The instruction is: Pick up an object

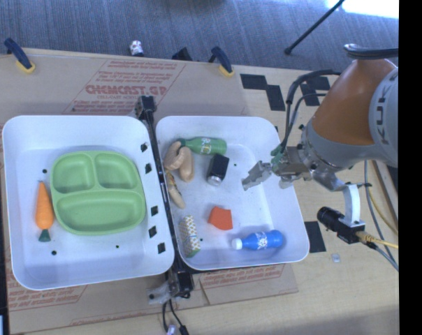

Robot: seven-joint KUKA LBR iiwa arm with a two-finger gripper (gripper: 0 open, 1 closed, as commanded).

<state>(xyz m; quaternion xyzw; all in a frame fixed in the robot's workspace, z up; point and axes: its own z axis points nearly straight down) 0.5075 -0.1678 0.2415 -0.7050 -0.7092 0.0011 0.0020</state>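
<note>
Hovering above the right side of the right bin [284, 135], the gripper [256, 176] points toward the bin's middle. Its fingers look slightly parted at the tips with nothing between them, though they are small, grey and partly blurred against the white floor, so the gap is hard to read. The wrist behind the jaws is a tangle of cables and fittings; the arm [351, 110] beyond it is cut off at the frame's right side.

Nearest the jaws, just to their left: a small black can [217, 168], tilted, one metallic end showing. Below the jaws lies an orange block [221, 218]; its exact shape is unclear. Further below, against the bin's near wall, a blue bottle [260, 241] lies on its side, white cap pointing left.

Left and above the can, a green bottle [203, 145] lies flat, label unreadable. Beside it, tan bread-like pieces [178, 161] overlap one another and cannot be counted. A patterned, speckled item [190, 234] sits by the bin's left wall, not identifiable.

Farthest from the jaws, in the left bin [19, 135]: a green divided tray [98, 192] and an orange carrot [43, 206] touching its left edge.
</note>
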